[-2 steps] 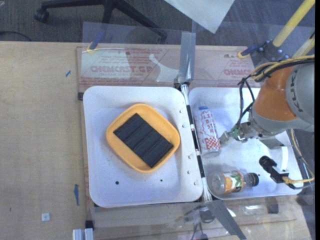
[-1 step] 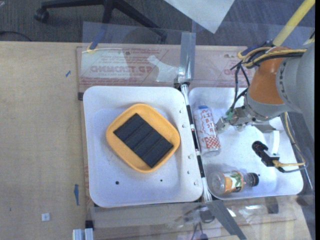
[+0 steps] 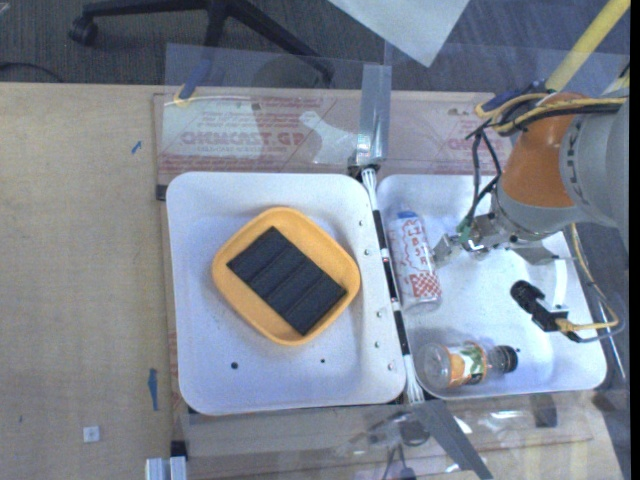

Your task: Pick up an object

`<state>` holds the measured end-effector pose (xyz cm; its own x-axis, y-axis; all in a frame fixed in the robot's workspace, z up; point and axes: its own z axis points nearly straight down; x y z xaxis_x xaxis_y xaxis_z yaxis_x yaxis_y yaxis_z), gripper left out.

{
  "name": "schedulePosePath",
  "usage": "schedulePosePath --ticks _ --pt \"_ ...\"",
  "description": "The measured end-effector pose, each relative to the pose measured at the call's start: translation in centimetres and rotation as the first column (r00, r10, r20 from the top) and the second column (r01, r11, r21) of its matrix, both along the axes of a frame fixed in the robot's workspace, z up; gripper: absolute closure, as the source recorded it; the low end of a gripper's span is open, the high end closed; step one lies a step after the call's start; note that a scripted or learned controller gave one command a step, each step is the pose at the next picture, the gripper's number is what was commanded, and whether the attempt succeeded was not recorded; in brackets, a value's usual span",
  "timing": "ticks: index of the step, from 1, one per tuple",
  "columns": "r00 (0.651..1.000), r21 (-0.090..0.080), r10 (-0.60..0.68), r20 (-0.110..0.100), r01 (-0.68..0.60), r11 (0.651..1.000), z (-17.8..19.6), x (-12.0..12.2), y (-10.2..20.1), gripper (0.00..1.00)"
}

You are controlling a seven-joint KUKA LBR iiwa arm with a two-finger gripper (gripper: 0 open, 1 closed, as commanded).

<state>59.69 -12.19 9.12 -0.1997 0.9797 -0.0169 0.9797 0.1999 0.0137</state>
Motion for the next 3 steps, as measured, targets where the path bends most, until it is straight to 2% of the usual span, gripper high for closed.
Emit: schedulePosePath --ticks 1,2,3 --pt "0.992 0.012 -0.125 -0.015 0.125 0.992 9.4 1.9 3.3 0.0" --pt "0.996 0.012 0.088 -0.002 -0.088 0.996 5.6 -2.4 2.2 0.0" --pt "0.994 0.008 0.108 0.028 -0.108 0.994 4.1 -1.4 2.3 0.0"
